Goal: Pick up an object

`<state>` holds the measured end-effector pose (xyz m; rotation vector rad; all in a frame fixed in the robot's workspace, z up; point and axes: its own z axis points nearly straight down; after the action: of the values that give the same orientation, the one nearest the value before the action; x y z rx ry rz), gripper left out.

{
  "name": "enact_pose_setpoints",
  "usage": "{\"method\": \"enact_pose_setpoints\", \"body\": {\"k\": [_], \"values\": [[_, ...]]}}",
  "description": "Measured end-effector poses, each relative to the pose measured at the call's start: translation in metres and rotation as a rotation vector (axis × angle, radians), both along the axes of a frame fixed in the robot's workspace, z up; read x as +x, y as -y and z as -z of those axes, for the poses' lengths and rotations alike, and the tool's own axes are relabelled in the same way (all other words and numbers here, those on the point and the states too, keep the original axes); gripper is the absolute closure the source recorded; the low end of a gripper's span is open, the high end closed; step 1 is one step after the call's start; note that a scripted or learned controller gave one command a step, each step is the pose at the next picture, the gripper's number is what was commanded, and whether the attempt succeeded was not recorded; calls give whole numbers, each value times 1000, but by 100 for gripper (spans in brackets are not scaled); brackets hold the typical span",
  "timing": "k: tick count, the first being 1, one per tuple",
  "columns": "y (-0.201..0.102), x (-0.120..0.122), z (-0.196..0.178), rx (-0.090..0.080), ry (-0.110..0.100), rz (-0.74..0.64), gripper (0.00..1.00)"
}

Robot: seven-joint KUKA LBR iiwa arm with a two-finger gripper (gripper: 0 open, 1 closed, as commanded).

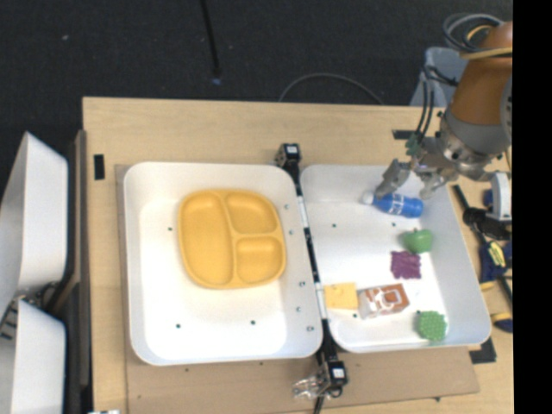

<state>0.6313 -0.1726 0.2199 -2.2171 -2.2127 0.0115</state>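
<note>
- I see the claw [412, 182] spread open over the right white bin [345, 231], gripping nothing.
- A blue plastic bottle [402, 204] lies just below it, at 6 o'clock.

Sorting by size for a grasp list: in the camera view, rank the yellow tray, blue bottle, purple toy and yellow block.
1. yellow tray
2. blue bottle
3. yellow block and purple toy: too alike to rank.
</note>
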Motion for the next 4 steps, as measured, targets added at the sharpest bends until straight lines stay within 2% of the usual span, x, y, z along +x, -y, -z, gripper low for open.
{"method": "enact_pose_setpoints", "body": {"k": [1,3,4], "values": [[0,3,-9,-2,14,-2,0],[12,0,102,-4,9,0,0],[14,0,119,-4,12,1,0]]}}
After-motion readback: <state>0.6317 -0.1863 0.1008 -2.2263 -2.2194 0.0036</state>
